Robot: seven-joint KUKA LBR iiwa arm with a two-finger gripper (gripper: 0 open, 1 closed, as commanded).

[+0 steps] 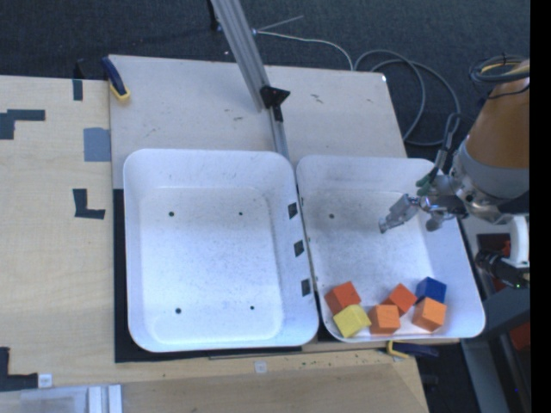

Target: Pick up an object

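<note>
Arm cut off at the right edge; gripper [398, 216], finger spacing too blurred to judge, hovers over the right bin [362, 183], well apart from the blocks [386, 310] clustered along the bin's near edge.

1. Orange cube [343, 297], leftmost, near the right white bin's [362, 179] front edge.
2. Yellow cube [351, 320] touches it in front.
3. Three more orange cubes [385, 318] [401, 298] [430, 314] sit clustered to the right.
4. Blue cube [432, 288] rests behind the rightmost one.
</note>
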